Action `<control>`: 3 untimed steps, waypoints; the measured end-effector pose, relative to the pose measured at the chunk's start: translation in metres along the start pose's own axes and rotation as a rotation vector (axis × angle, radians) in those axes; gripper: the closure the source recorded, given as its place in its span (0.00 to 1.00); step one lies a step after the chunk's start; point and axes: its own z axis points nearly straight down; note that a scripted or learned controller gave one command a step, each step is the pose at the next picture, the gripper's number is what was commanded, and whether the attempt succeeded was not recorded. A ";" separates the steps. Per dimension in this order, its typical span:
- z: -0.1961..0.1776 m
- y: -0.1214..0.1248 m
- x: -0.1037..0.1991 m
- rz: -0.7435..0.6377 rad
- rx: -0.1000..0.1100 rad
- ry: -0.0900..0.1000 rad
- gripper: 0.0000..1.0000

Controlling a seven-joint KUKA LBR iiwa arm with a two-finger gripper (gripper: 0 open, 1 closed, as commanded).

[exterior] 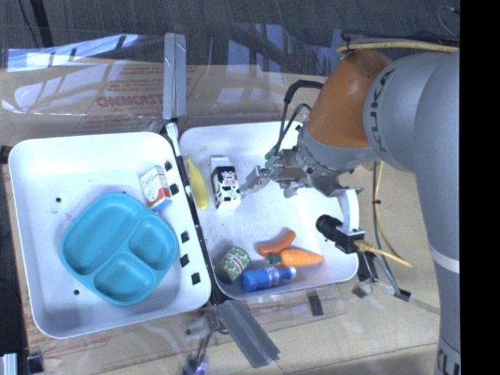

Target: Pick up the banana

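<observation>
We look down on a tabletop (94, 92) carrying two shallow white bins side by side.

The left bin (47, 170) holds two things: one blue divided plate (119, 247) with three compartments, and one small red and white carton (155, 187) just beside the plate's upper right edge.

The right bin (234, 135) holds six things. One yellow banana (198, 186) lies along the bin's left wall, lengthwise. Just beside it on the right stands one small white carton with black markings (226, 184). Along the bin's near edge we count one round green and white object (233, 262), one blue bottle (266, 277) lying on its side, one orange carrot (301, 258), and one orange-red sausage-shaped item (276, 244) touching the carrot.

One grey arm with an orange band (348, 100) reaches in from the right. Its pincer (254, 180) hangs over the right bin, tips near the white carton and apart from the banana. We cannot tell how wide its fingers are spread, and we see nothing between them.
</observation>
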 end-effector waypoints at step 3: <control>0.046 -0.076 0.004 -0.404 -0.003 -0.001 1.00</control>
